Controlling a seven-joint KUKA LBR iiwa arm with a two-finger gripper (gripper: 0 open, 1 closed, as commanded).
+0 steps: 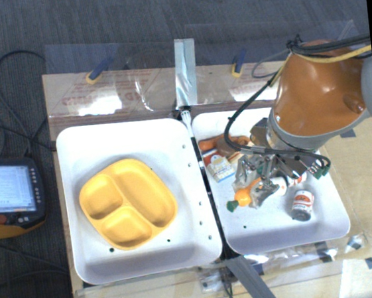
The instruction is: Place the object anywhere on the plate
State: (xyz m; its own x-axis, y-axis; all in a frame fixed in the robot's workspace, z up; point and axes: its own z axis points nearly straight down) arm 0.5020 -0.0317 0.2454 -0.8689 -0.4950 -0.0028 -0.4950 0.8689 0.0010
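Nearest the camera, along the front of the right bin [328, 229], a small jar with a red label [302, 204] lies on its side. Just beyond it the claw [265, 184] hangs low over a toy carrot [242, 198], orange with a green tip, which looks like the object to be moved. Whether the claw is parted or closed cannot be told, and nothing is plainly seen between its tips. Behind the carrot sit a small printed packet [220, 168] and a reddish-brown item [207, 144] at the bin's far left corner.

To do this step well, the claw should probably settle squarely across the carrot's thickest part, clear of the packet, before lifting; then carry it over the divider.

The left bin [79, 144] holds a yellow plate [126, 202] with three compartments, with nothing in them. Farther left, off the table [66, 92], a handheld control pendant [10, 195] rests on the floor.
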